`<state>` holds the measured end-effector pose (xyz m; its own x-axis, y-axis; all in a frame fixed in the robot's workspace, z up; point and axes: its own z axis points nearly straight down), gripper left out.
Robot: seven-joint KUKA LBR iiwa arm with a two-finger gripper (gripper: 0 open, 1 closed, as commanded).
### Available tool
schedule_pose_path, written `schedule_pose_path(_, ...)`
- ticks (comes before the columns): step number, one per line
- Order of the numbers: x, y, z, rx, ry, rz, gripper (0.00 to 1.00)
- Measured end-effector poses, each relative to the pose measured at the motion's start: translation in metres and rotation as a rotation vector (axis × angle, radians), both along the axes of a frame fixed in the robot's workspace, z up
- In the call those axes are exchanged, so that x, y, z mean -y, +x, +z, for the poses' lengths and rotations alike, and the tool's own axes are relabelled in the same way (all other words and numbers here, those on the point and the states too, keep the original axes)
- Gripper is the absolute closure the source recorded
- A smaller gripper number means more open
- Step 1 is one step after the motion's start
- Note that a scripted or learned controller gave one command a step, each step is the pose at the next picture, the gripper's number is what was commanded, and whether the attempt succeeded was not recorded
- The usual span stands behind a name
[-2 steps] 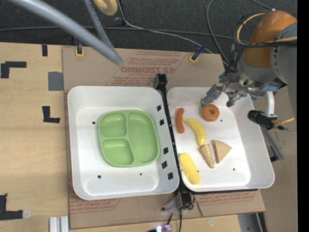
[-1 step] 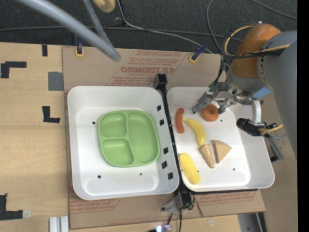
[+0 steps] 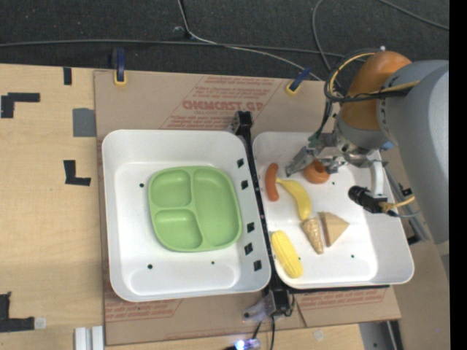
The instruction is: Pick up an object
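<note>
My gripper [image 3: 315,163] hangs low over the back of the right bin [image 3: 379,265], its fingers spread apart. A small round orange fruit [image 3: 317,173] lies on the bin floor between the fingertips; I cannot tell whether they touch it. Just left of the gripper lie a red sausage [image 3: 271,181] and a yellow banana [image 3: 295,197]. Nearer the front are a tan cone [image 3: 313,235], a beige wedge [image 3: 336,228] and a yellow corn cob [image 3: 287,254].
The left bin [image 3: 124,268] holds a green divided plate [image 3: 195,208]. A black divider [image 3: 250,195] runs between the bins. Cables hang from the arm at the right bin's far side [image 3: 376,195]. Cardboard lies under both bins.
</note>
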<state>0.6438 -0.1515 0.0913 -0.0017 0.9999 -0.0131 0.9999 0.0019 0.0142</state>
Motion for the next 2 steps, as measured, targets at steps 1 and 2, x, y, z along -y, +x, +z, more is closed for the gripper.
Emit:
schedule_pose_path(1, 0.0, 0.003, 0.016, 0.013, -0.003, 0.001, 1.0)
schedule_pose_path(2, -0.008, 0.011, 0.073, -0.011, 0.013, 0.0, 1.0)
